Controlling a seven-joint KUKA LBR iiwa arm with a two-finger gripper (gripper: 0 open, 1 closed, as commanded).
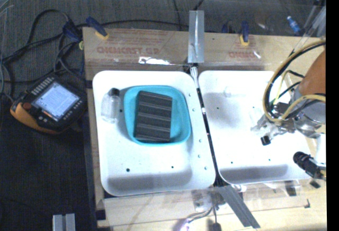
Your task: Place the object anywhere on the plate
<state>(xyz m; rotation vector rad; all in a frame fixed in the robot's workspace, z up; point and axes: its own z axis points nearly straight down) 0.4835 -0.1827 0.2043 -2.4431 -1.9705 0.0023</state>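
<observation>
Camera view: dark ribbed block (153,115), apparently rigid and light, lies on the blue plate (181,118) in the left bin (148,177); grasp across its narrow sides. Gripper (273,132) over the right bin (238,166); finger spacing cannot be told.

Bright overhead light, white bins (153,177) glaring, soft shadows, slight blur

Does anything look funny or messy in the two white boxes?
Not much. A small clear bottle lies tipped on its side in the left bin, beside the blue plate, touching its edge. A dark ridged block sits on the plate, slightly askew. Nothing looks spilled or broken.
</observation>
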